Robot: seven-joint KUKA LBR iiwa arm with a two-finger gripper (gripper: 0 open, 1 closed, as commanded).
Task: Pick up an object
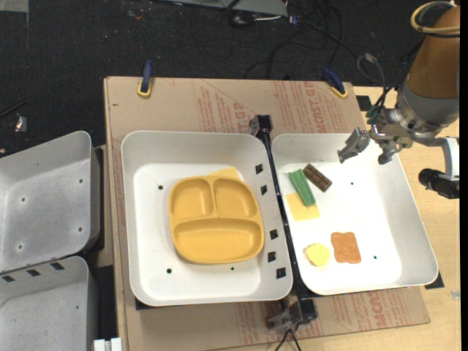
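The right bin (398, 218) holds several small items: a green bar (300, 187), a brown block (317, 176), a pale yellow square (303, 207), a yellow round piece (317, 254) and an orange-brown slab (346, 246). My gripper (368, 147) hangs over the bin's far right corner, above and to the right of the brown block. Its fingers (352, 145) are spread apart with nothing between them.
A yellow divided plate (216, 220) lies in the left bin (146, 196). Black clips line the divider (272, 196) between the bins. Grey metal trays (44, 196) sit off the bench to the left. Clamps (145, 86) hold the cardboard base at the back.
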